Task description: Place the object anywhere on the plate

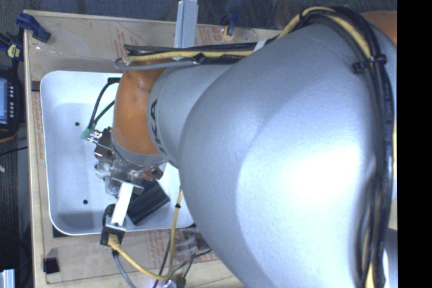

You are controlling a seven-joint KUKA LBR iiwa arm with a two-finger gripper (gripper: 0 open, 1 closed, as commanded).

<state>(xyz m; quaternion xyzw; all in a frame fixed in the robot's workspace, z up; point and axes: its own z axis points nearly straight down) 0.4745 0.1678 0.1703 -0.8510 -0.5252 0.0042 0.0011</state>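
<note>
The arm looms over the left white bin point(57, 145), its claw point(120, 175) low at the bin's five o'clock, grip state impossible to tell from here, and neither object nor plate can be picked out, so their bearing stays unknown.

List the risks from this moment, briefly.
1. The grey arm covers most of the view, hiding the plate and the object, so placement cannot be checked.
2. The wrist assembly sits low near the shallow white bin's front wall; it might bump it.
3. The loose yellow cable could snag.
</note>
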